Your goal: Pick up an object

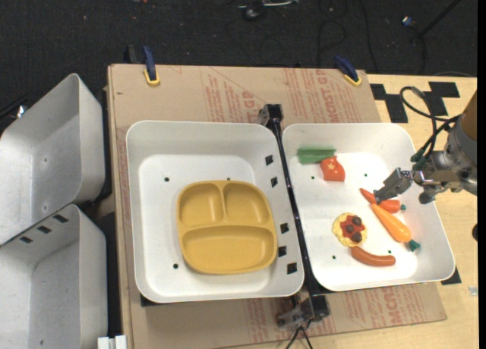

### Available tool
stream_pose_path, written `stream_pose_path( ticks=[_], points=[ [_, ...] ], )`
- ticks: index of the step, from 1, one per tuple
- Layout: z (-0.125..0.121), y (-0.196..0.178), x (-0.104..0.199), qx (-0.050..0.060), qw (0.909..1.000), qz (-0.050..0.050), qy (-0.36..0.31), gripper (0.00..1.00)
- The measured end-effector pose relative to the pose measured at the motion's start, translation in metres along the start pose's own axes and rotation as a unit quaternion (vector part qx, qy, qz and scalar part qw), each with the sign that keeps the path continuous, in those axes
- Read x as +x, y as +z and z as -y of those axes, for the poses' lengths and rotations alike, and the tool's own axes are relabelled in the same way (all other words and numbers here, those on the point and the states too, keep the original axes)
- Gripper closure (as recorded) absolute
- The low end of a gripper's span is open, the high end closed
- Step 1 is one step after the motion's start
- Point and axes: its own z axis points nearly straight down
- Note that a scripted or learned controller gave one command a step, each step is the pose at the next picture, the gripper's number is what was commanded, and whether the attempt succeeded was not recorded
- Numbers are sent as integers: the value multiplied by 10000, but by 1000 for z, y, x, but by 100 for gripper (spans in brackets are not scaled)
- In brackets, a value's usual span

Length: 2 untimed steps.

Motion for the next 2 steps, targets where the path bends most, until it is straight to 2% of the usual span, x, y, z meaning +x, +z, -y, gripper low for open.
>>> stream_pose_path(
  ticks=[2],
  points=[
    [-1,86,-1,19,10000,-6,15,0]
  ],
)
